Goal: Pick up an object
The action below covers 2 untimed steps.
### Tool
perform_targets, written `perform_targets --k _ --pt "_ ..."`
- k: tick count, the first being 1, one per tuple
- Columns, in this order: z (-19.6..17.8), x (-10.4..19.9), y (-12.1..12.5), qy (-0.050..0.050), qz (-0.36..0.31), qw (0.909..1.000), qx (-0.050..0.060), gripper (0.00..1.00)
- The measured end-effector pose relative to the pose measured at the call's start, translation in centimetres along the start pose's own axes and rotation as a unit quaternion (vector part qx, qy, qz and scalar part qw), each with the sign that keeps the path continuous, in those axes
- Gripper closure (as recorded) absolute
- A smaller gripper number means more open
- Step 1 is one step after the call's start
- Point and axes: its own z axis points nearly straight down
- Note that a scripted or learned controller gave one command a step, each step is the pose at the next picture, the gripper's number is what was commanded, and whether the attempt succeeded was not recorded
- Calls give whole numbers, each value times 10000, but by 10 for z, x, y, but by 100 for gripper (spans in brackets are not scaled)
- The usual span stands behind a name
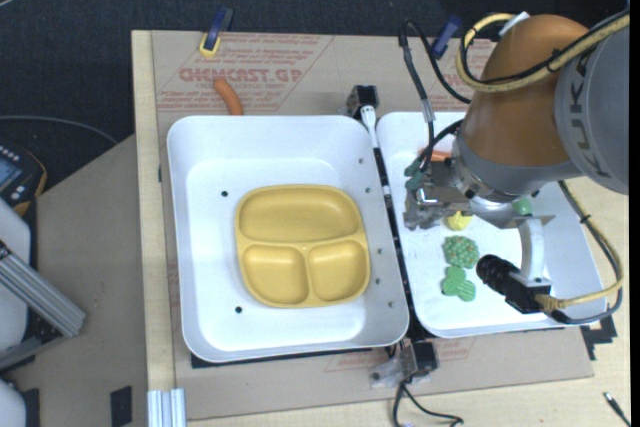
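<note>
Grey arm point(545, 115) with its orange band hangs low over the right bin point(430, 310), and the gripper point(425, 205) sits near that bin's left wall; whether the jaws are released or clenched I cannot tell, since the wrist covers them.

Likely targets lie just beside the gripper: a small yellow piece point(458, 219) at its edge, a green cluster point(460, 250) below that, and a second green piece point(459, 288) nearer the front rim. An orange bit point(437, 155) peeks out behind the wrist.

Risks, as I judge them: the small pieces lie close together, so a closing grasp could nudge one aside or catch two. The bin wall is near enough to foul a finger.

In the left bin point(200, 155) rests a yellow tray point(300, 245) with three compartments, nothing in them.

On the tabletop point(160, 85) beyond the bins lies an orange carrot-like piece point(230, 96).
</note>
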Motion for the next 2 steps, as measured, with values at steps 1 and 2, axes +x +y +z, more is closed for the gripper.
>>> perform_targets --k 1,2 --pt "18 -6 -5 -6 25 10000 8 100" --pt "7 -10 -7 -11 24 10000 -23 100"
